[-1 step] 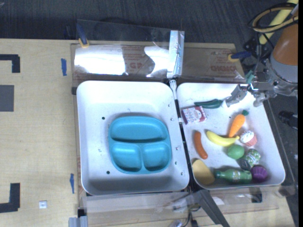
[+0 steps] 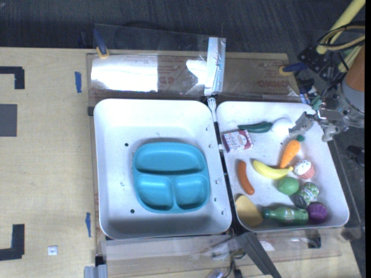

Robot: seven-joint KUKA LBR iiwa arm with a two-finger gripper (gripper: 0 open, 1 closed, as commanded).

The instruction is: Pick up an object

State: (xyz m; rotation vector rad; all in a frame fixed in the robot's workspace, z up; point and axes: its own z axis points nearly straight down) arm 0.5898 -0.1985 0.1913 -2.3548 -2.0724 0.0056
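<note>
Blue tray [image 2: 171, 175] 1, white bins [image 2: 110, 155] 2, banana [image 2: 271, 170] 1

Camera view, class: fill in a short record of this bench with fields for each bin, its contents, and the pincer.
left bin: holds a blue divided tray
right bin: holds toy foods
toy foods: carrot, banana, green bottle, purple piece, red sausage, green pepper
other item: small red-and-white packet near the divider
pincer: over the right bin's upper right corner, above the carrot; nothing seen between its fingers
fingers open or shut: cannot tell
</note>
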